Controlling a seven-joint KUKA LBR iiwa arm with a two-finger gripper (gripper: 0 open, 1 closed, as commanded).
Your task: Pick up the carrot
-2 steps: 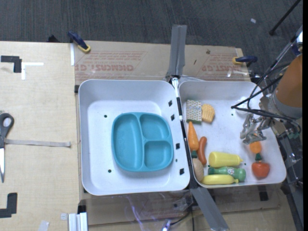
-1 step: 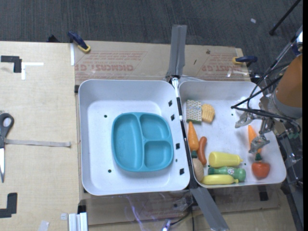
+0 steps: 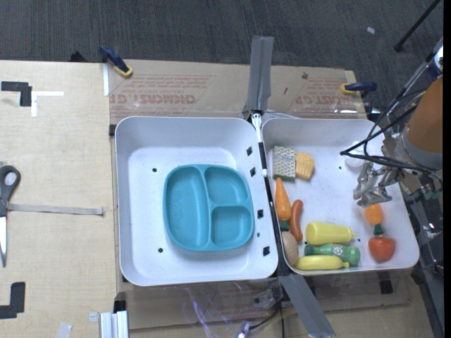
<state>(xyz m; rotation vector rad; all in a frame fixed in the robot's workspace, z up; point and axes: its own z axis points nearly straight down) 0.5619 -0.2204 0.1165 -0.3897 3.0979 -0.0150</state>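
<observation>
The carrot, a long orange piece with a green end, lies by the left wall of the right bin, pointing toward the front. My gripper hangs over the bin's right side, far to the right of that carrot. Directly below the gripper's metal tips sits a small orange piece with a green bit at its near end. I cannot tell whether the tips touch it.
A red sausage lies beside the carrot. A yellow bottle, a banana, a green item and a red tomato crowd the front. A cracker and a yellow chip lie behind. The left bin holds a teal plate.
</observation>
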